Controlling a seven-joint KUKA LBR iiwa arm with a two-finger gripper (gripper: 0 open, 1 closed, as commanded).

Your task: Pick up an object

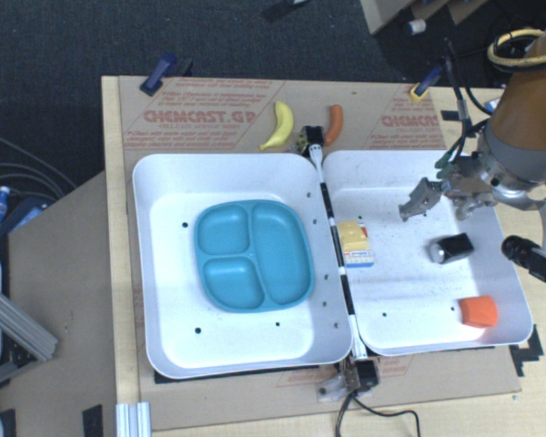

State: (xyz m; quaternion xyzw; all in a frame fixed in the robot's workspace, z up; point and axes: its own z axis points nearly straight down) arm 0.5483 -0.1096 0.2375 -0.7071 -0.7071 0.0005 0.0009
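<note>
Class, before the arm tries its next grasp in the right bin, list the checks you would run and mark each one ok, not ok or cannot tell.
1. Gripper is above the right bin: ok.
2. Nothing held between the fingers: ok.
3. Black block lies apart from other objects: ok.
4. Orange block clear of the bin wall: not ok, it sits close to the front rim.
5. Yellow box clear of the wall: not ok.
6. Gripper height above the bin floor: cannot tell.

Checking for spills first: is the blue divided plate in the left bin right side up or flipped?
Right side up: the blue divided plate shows its three hollow compartments facing up, lying flat in the left bin.
</note>
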